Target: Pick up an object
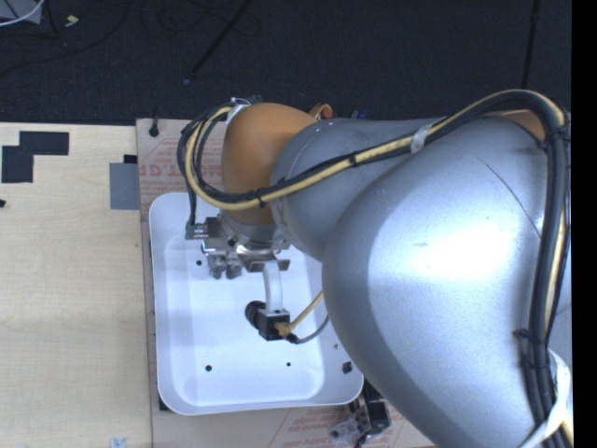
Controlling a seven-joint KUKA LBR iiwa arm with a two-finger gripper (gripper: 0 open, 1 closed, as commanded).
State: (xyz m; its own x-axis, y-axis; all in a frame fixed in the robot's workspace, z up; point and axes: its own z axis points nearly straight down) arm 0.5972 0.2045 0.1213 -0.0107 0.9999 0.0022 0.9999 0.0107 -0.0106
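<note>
The grey arm (420, 250) reaches in from the right and hangs its gripper (239, 267) low over the far half of the white bin (177, 343), just beneath the orange band (256, 147). Whether the gripper is clenched or released I cannot tell from here. Nor can I tell which object it is after: the bin floor near it looks plain white, and the arm hides the right side. The risk, I'd say, is a grab at nothing, or the tip pressing into the floor if it drops lower.
</note>
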